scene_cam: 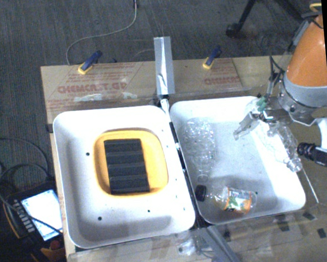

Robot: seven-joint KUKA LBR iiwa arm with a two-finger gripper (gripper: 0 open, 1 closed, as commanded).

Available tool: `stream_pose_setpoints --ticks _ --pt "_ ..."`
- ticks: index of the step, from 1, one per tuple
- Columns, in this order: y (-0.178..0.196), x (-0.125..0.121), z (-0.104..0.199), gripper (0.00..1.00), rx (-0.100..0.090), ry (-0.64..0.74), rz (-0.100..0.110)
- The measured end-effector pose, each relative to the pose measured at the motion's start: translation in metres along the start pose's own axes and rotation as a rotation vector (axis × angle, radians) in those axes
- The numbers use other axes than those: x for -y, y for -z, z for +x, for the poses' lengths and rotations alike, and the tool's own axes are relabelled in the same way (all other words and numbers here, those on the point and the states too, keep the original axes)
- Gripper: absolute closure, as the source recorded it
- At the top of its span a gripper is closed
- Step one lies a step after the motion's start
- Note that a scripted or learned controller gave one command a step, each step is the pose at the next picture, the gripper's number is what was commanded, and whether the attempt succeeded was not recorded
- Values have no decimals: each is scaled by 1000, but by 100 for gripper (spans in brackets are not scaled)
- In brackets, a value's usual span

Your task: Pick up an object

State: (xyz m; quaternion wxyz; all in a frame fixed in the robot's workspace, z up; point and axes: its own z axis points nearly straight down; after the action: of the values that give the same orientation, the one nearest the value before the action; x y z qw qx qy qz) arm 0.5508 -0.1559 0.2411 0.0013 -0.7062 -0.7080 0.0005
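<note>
Yellow tray (157,157) with black ribbed insert (126,165)

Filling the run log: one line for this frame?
tool over right bin, upper right | holding nothing | clear bottle and wrapped bottle in right bin | yellow tray in left bin

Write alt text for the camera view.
A grey-and-orange arm's gripper hovers over the right bin, which holds a clear crumpled bottle and a small bottle. The left bin holds a yellow tray.

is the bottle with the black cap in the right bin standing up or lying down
Lying down. The bottle rests on its side on the floor of the right bin, black cap pointing toward the left bin.
</note>
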Motion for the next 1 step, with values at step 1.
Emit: stream_pose_setpoints --ticks 1 --pt "-55 -60 -10 0 2 -337 1"
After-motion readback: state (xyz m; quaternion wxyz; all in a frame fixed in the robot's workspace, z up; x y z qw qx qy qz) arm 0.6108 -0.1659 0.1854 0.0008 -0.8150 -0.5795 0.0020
